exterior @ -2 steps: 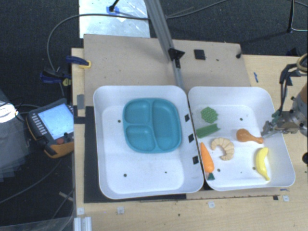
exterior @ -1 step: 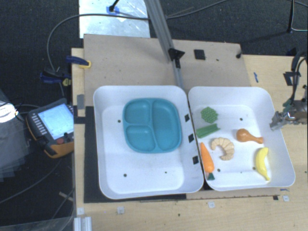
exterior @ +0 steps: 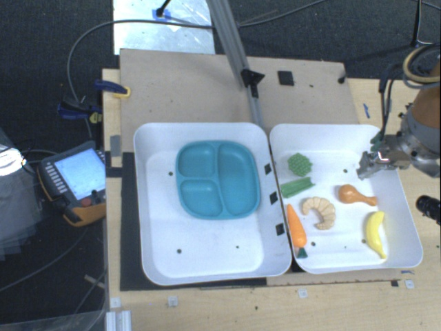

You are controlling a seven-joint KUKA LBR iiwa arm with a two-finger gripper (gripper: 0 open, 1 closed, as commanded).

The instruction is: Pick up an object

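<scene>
The right bin (exterior: 324, 140) holds toy food: a green broccoli (exterior: 299, 163), a green bean pod (exterior: 297, 186), a beige croissant (exterior: 320, 211), an orange carrot (exterior: 296, 226), an orange drumstick (exterior: 355, 195) and a yellow banana (exterior: 375, 234). My gripper (exterior: 370, 163) hangs over the right side of this bin, just above and right of the drumstick. Nothing shows between its fingers.
The left bin (exterior: 155, 254) carries a blue divided plate (exterior: 218, 179). A grey pole (exterior: 231, 33) slants down to the bins' shared back edge. A handheld pendant (exterior: 72, 178) and cables lie off the bench to the left.
</scene>
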